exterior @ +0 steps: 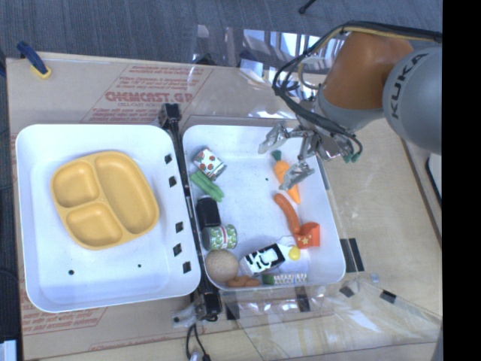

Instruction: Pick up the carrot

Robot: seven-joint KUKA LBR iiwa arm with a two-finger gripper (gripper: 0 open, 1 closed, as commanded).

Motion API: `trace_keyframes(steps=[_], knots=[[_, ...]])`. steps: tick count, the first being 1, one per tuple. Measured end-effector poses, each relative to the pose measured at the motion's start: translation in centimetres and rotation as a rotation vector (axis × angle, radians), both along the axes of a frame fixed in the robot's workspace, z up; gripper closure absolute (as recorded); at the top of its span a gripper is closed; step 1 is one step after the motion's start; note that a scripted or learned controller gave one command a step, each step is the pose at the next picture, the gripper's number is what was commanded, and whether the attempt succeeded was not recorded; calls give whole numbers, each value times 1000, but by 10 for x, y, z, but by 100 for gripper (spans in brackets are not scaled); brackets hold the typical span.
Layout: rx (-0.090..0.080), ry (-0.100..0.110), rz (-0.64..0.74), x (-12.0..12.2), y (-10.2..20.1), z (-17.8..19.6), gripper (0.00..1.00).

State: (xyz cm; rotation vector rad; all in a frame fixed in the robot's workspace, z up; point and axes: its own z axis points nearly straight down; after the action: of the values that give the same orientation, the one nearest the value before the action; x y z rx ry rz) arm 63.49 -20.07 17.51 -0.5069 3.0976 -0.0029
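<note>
Directly beneath the end effector (289, 160), in the right bin (248, 138), lies the carrot (285, 174), a small orange piece with a green top, near the bin's far right side. One metal finger comes down at the carrot's green end and another lies over its middle, so the end effector is spread wide around the carrot rather than clamped on it; nothing is clearly lifted. Just below the end effector on the camera's side rests a red sausage (286, 209), nearly touching the carrot's lower tip, and beyond that a red block (308, 235). Well off to the end effector's left sit a green pea pod (207, 186) and a small patterned can (208, 163), both apart from the carrot. Farther left, across the divider, the other bin holds a yellow divided plate (104, 198).

By the look of it, the step in hand is the final approach or the closing on the carrot. The next move calls for the fingers to straddle the carrot across its narrow width, settle low enough to reach the bin floor, and close without catching the sausage beside it. A glancing close could roll the carrot toward the bin wall
</note>
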Motion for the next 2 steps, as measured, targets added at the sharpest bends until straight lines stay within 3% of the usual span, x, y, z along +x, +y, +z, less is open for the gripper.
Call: trace_keyframes(steps=[1,2], knots=[[2,3,-117,22,-9,-84,0],[1,-6,-113,25,-9,-69,100]])
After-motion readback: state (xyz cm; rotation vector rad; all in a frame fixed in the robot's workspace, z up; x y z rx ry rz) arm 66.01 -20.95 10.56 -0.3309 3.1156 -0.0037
